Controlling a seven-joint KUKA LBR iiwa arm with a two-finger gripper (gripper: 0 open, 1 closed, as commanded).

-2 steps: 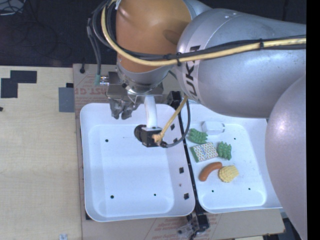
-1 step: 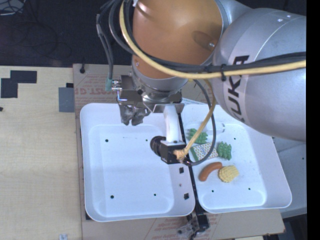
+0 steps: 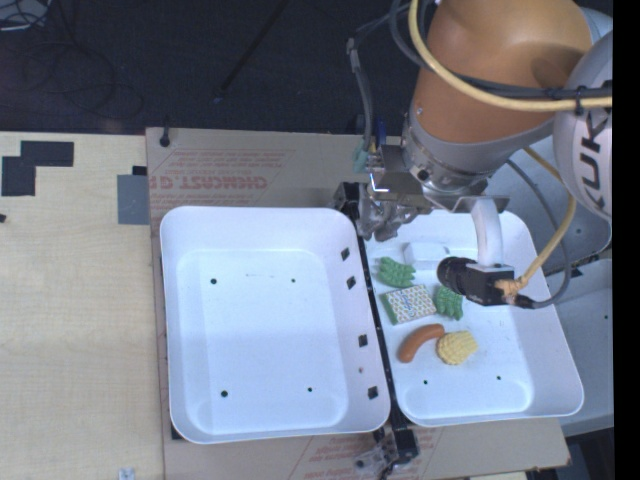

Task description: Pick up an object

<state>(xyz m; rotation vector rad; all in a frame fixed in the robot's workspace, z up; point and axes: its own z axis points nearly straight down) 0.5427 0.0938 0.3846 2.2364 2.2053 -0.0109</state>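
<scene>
Tool (image 3: pixel 388 220) hovered over far left corner of right bin (image 3: pixel 545 393), its state impossible to tell; sausage (image 3: pixel 420 341), corn (image 3: pixel 456 347) and other toys lay ungrasped; pick not yet done

Red printed lettering runs upside down along the far edge of the cardboard sheet (image 3: pixel 250 173) under the bins; too blurred to read with certainty. Arm casing (image 3: pixel 600 168) at right shows large dark letters "KU", cut off by the frame.

Bins (image 3: pixel 260 423): smooth white plastic, slight sheen. Worktop (image 3: pixel 70 318): pale matt wood grain. Arm band (image 3: pixel 500 38) above gripper (image 3: pixel 385 223): glossy orange; gripper metallic.
</scene>
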